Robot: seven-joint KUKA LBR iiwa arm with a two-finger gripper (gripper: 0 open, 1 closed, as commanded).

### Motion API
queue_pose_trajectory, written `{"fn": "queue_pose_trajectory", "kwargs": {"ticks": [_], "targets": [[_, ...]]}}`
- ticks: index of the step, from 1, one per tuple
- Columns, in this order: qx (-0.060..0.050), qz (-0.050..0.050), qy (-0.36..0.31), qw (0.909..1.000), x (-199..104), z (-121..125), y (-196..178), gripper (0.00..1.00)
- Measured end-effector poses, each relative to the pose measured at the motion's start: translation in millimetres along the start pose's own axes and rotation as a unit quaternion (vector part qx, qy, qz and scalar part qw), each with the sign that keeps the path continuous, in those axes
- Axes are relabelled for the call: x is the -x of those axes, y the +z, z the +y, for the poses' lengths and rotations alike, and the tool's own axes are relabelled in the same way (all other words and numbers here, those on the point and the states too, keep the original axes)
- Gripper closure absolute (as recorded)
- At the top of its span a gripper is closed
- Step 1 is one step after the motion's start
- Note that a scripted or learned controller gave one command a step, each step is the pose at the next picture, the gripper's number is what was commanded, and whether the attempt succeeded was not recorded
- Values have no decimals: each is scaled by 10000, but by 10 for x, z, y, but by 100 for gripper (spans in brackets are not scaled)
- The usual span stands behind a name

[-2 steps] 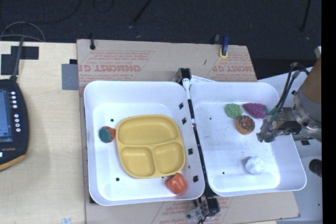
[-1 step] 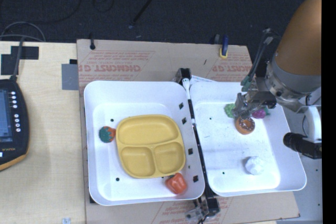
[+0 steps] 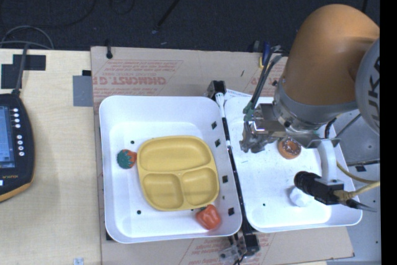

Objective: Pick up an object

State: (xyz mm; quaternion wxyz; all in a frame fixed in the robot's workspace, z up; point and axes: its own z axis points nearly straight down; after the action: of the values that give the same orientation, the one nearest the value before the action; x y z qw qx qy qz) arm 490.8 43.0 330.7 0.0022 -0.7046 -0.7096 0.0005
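- Gripper (image 3: 250,143) hangs low over the right bin (image 3: 273,195), close to its left wall and about midway along it. From this angle I cannot tell whether it is open or closed, and nothing can be seen held in it.
- Near the left wall of the left bin (image 3: 118,127) lies a small green and orange ball (image 3: 126,159), just beside the left edge of a yellow divided plate (image 3: 177,170).
- That plate takes up the middle of the left bin and has nothing in its three compartments.
- Close to the near right corner of the left bin rests a red-orange thing (image 3: 209,216), perhaps a toy pepper, just beside the plate's near edge.
- Around the middle of the right bin lies a round brown object (image 3: 289,148), just to the right of the gripper and apart from it, tucked partly under the arm's wrist.
- Toward the near right corner of the right bin sits a small white lump (image 3: 299,198).
- My reading is that the step in hand is the approach: the gripper is down in the bin but no pick is evident yet.
- The round brown object looks like the nearest candidate. The next move would call for a short shift toward the bin's middle to centre over it, then closing on it and lifting straight up, with care that a round thing may roll away.
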Motion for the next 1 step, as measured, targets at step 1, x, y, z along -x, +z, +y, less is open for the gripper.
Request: {"fn": "queue_pose_trajectory", "kwargs": {"ticks": [1], "targets": [[47, -19, 57, 10000, 637, -156, -679, 100]]}}
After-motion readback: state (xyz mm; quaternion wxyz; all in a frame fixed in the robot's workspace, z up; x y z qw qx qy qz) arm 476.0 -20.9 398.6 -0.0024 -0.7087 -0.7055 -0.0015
